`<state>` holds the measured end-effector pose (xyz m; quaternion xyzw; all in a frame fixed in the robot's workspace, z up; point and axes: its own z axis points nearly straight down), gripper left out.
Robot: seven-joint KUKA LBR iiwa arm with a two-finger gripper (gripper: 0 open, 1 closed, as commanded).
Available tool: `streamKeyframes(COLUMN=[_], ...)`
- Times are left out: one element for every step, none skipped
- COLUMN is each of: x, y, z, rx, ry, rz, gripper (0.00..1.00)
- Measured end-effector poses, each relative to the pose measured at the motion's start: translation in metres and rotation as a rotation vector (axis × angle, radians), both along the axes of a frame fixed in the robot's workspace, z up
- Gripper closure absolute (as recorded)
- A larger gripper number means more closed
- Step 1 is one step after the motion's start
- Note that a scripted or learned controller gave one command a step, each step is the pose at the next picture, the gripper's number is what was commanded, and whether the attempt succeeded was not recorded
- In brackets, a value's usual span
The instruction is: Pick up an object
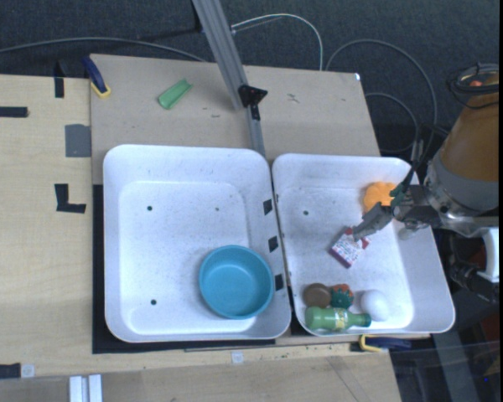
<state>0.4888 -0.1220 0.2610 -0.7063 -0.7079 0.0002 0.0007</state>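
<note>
The tool (359, 234) hangs low in the right white bin (419, 270), its tips right at the small flat red-and-white packet (346, 250). The packet lies just below and left of the tips, its long axis slanting down-right, roughly across the fingers' line. Whether the fingers are parted or closed cannot be told, nor whether they grip it. The grey arm (465, 178) reaches in from the right, wrist angled down-left. An orange ball (375, 195) sits just behind the tool.
</note>
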Motion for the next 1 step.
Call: streamKeyframes(x=[0.0000], y=[-0.0001], z=[0.0000], rx=[0.000], ry=[0.000], rz=[0.000], gripper=[0.00])
